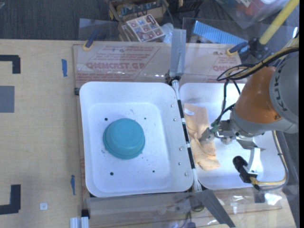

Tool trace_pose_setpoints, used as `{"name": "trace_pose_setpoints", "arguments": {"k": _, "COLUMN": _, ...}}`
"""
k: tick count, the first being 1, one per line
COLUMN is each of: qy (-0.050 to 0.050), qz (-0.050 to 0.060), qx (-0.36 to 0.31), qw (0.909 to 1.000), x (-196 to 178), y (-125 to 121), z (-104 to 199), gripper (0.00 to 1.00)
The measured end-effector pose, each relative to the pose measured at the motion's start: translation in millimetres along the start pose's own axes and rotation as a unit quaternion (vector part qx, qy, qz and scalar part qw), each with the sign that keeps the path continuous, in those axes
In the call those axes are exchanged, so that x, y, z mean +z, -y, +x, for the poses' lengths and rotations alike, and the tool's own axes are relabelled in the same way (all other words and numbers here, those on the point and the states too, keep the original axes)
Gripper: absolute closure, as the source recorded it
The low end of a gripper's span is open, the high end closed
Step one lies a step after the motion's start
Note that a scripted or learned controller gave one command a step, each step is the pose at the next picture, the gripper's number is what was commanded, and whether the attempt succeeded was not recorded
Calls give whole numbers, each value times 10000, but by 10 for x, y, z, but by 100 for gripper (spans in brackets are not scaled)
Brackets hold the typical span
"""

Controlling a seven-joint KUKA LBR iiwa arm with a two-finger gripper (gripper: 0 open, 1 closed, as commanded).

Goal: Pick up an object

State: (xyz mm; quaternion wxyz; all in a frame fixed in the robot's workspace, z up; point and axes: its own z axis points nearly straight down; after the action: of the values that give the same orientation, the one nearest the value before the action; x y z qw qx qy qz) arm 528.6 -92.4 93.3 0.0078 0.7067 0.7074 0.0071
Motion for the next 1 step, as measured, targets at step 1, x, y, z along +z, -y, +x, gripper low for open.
{"name": "trace_pose_setpoints", "arguments": {"k": 1, "qy": 0, "qz": -7, "qx": -409, "qw": 9992, "x": -3, "y": 149, "z": -30, "gripper": 0}}
